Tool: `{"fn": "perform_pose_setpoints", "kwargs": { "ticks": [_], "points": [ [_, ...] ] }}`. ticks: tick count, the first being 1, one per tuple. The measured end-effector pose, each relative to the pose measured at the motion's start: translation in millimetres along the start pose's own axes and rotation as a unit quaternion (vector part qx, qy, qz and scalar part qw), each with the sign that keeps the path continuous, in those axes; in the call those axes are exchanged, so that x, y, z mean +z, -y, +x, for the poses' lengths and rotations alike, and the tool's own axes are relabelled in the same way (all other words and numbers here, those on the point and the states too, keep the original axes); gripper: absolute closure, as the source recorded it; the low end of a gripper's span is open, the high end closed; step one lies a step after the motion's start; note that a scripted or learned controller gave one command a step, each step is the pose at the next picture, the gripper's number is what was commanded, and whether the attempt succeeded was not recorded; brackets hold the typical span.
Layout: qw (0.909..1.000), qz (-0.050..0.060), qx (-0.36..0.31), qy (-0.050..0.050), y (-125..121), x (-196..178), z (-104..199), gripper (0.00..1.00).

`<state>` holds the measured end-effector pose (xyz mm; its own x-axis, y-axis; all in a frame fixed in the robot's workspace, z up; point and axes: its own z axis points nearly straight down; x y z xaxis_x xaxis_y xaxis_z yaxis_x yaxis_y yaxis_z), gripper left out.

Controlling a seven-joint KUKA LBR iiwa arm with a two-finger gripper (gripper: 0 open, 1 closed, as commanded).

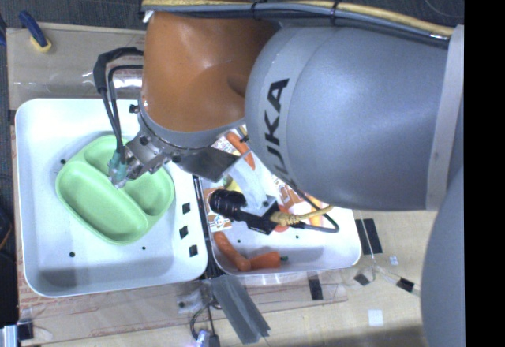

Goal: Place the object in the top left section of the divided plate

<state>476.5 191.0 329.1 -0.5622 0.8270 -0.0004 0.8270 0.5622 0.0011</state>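
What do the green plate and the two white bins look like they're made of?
The green divided plate looks like moulded plastic: one even pale green, soft rounded walls between its sections, a dull sheen. The left bin and right bin look like thin formed plastic too: smooth white, rounded corners, faint glossy highlights. Coated metal can't be ruled out.
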Motion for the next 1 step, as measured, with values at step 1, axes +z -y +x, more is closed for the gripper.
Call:
{"fn": "perform_pose_setpoints", "kwargs": {
  "ticks": [1],
  "points": [
    [0.9949,0.002,-0.101,0.0,9.5,38.3,-14.7,1.0]
  ]
}}
